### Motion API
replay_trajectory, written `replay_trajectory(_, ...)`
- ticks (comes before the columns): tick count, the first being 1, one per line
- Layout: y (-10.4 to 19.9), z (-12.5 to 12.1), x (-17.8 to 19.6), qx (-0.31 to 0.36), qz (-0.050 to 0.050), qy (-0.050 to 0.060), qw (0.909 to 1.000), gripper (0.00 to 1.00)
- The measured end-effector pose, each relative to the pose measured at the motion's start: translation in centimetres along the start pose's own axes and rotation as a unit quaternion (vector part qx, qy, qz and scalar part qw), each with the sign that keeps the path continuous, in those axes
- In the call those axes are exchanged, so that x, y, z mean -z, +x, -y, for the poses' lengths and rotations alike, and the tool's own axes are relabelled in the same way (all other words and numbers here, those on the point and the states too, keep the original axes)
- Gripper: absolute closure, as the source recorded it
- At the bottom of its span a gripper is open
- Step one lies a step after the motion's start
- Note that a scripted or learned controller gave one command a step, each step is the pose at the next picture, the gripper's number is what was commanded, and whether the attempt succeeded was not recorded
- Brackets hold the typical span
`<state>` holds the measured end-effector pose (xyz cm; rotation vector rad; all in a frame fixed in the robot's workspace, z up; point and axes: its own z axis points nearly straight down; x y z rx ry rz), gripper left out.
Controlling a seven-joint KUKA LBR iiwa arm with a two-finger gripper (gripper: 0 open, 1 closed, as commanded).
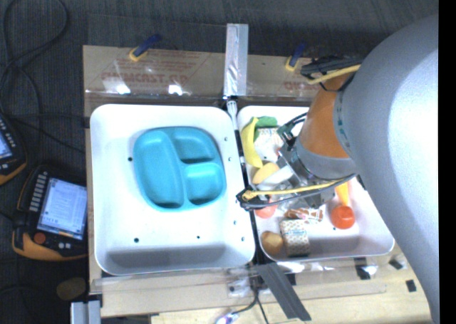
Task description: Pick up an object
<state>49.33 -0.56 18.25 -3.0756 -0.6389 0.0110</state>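
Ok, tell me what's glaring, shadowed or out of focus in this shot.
Camera view: glare streaks on the clear plastic sheet behind the bins; the grey arm at right looms large, soft and out of focus; a soft shadow lies along the near wall of the left bin; the blue tray is evenly lit.

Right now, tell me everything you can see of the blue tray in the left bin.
The blue tray is a light blue, smooth, plastic-looking dish with rounded corners. Raised ridges split it into three compartments: one long one on its left side and two smaller ones on its right. All three look bare. It lies flat and open side up, turned slightly askew, near the middle of the left bin, resting on the bin's white floor. Nothing else touches it.
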Motion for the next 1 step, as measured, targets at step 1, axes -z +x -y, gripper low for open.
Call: replay_trajectory(1, 0.71, 4.26, 5.65, -0.097, -0.001, 0.0, 0.9953, 1.0)
